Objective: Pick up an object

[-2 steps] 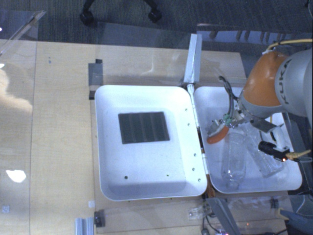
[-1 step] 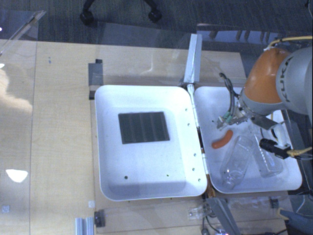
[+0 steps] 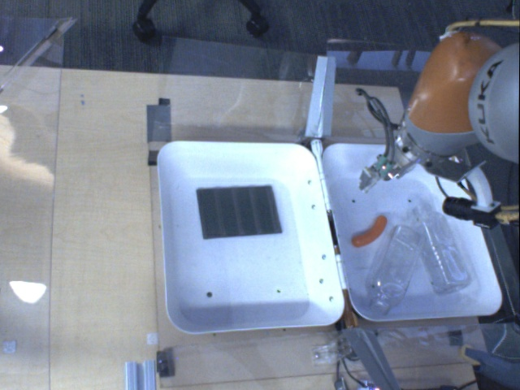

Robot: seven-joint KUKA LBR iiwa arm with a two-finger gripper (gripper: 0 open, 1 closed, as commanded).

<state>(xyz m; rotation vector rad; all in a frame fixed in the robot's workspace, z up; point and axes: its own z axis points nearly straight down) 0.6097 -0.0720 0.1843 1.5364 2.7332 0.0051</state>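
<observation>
Two white bins sit side by side. The left bin (image 3: 175, 242) holds one dark ribbed mat (image 3: 239, 211), lying flat near its middle. The right bin (image 3: 487, 299) holds three things: one orange sausage (image 3: 370, 231) near its left wall and two clear bottles (image 3: 396, 266) (image 3: 441, 254) lying beside it. The gripper (image 3: 375, 174) hangs over the right bin's far left part, above the sausage and apart from it; whether it is spread or closed I cannot tell
</observation>
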